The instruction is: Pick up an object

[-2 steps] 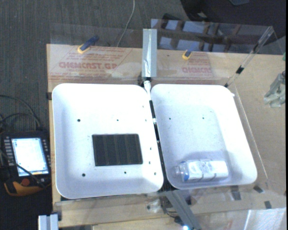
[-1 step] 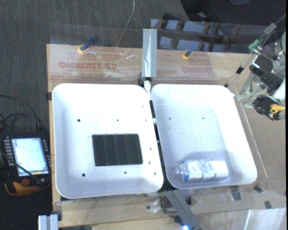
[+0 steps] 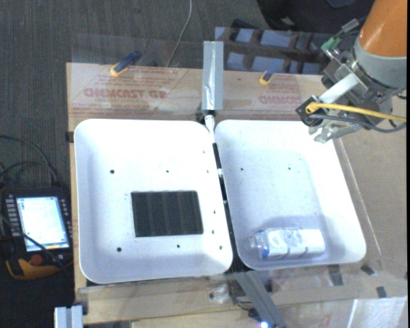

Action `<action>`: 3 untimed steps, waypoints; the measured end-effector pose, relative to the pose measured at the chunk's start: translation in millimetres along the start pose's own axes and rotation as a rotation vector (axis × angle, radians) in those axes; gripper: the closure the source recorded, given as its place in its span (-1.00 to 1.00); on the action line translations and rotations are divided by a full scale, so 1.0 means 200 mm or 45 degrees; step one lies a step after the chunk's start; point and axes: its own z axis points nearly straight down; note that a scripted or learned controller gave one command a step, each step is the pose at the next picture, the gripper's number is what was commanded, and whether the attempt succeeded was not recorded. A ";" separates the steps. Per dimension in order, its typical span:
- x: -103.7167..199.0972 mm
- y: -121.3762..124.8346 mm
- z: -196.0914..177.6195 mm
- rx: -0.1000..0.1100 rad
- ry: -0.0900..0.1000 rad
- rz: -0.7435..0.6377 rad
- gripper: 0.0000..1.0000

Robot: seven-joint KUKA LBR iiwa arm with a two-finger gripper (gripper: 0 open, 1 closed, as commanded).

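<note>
At the front of the right bin (image 3: pixel 280 176) lies a clear, white-labelled bottle (image 3: pixel 288 242); tool (image 3: pixel 326 127) state unclear.

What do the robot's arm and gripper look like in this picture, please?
The arm is thick, rounded and grey, with a broad orange band above the wrist. The gripper at its end is small and made of pale, silvery metal. I can make out no markings on either.
</note>
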 end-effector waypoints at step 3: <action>0.14 -0.37 0.66 0.000 0.001 0.366 1.00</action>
